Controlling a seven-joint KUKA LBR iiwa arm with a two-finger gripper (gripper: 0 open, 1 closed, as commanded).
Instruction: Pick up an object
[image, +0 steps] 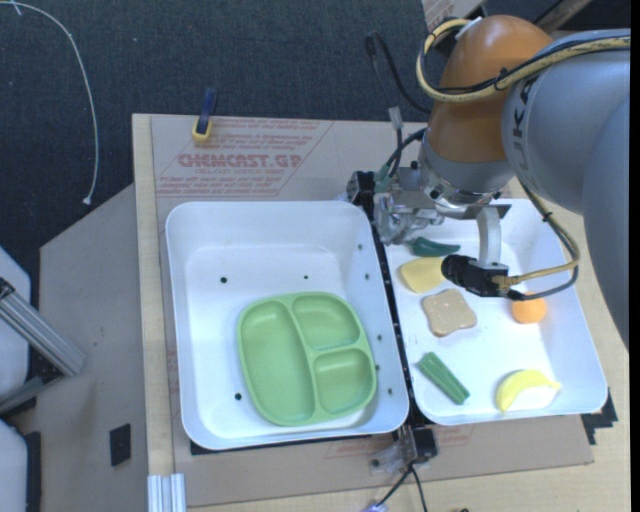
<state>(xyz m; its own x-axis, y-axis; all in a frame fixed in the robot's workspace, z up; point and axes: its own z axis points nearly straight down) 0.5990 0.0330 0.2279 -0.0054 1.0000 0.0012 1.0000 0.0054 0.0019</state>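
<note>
My gripper (402, 220) hangs low over the far left corner of the right bin (585, 340), close to the wall shared with the left bin. A dark teal piece (436, 246) lies just to its right, partly under the wrist. In front of it lie a yellow wedge (421, 274) and a tan toast slice (449, 313). An orange ball (529, 310) sits further right. A green stick (442, 378) and a yellow banana (527, 386) lie near the front.
The left bin (200, 300) holds a green divided plate (305, 355). The grey arm and its orange band (485, 60) cover the far right of the bench. A yellow and blue clip (204, 118) lies on the cardboard behind the bins.
</note>
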